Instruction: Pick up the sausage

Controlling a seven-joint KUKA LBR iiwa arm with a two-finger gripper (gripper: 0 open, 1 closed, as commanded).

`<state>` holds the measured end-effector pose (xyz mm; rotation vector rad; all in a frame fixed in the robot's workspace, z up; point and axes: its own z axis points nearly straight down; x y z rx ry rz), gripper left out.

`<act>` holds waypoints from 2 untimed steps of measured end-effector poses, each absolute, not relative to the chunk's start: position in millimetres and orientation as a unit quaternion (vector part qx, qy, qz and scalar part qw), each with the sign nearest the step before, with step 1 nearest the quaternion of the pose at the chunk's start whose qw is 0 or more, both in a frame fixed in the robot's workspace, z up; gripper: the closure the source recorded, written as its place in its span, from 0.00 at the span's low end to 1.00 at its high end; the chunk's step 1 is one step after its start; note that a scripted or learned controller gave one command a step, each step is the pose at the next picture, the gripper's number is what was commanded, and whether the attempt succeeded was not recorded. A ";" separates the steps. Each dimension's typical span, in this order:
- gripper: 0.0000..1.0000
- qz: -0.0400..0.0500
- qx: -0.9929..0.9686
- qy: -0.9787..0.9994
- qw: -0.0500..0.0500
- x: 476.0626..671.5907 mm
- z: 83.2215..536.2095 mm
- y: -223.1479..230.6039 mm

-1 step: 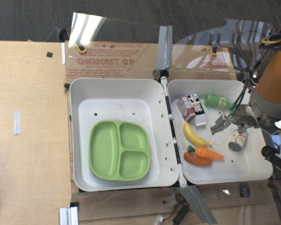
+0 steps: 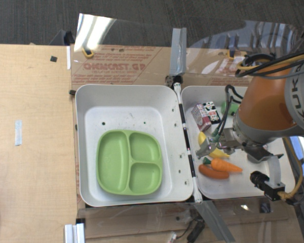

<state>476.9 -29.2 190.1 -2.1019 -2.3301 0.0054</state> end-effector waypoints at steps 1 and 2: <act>0.00 0.001 -0.674 -0.739 0.002 495.5 131.8 -95.8; 0.00 0.001 -0.657 -0.754 0.001 522.2 90.5 -97.8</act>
